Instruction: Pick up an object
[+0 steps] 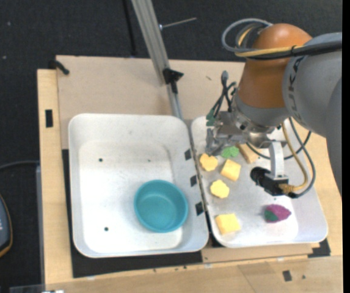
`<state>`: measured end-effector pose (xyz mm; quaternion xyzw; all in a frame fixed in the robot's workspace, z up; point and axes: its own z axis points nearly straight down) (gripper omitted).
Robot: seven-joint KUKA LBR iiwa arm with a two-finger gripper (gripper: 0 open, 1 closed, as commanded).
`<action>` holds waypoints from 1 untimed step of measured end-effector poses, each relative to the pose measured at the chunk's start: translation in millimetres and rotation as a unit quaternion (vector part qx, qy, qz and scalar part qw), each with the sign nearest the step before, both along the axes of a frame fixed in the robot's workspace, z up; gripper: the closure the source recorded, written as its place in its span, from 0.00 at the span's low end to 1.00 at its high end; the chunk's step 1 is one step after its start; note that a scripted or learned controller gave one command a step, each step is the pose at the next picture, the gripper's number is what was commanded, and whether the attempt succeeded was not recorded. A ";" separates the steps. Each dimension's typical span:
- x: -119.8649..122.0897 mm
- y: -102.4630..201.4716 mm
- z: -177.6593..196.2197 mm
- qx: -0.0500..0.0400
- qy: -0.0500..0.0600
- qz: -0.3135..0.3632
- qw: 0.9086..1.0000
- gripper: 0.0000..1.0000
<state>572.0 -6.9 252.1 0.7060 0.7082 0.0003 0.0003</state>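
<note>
Nearest the camera runs the bare front edge of the bench, a flat tan board with a dull, matte face; on it sit two shallow white bins side by side, both smooth plastic with rounded corners and low walls. The left bin holds a single teal bowl, round, glossy and open-topped, lying toward its front right corner; two small dark specks mark that bin's floor elsewhere. The right bin holds the loose pieces; closest to the front lies a yellow block, roughly square and spongy-looking, and to its right, near the front right corner, a purple and green lump of irregular shape; a little farther back a yellow piece with a wavy outline rests near the bin's left wall; beyond that a yellow cube-like piece and another small yellow piece lie close together; a green piece sits just behind them, right under the gripper, and a tan strip slants beside it. A black fitting with cables hangs over the bin's middle. The gripper is low over the back left of the right bin, among the yellow and green pieces; whether it is released or clenched cannot be told, and nothing is visibly held. Above it rise the orange band and the grey arm; a slanted metal pole crosses the far bench.
</note>
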 end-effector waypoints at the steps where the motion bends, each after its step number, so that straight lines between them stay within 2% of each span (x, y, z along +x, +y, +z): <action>1: -5.7 53.7 -0.6 0.000 0.000 0.000 1.000 1.00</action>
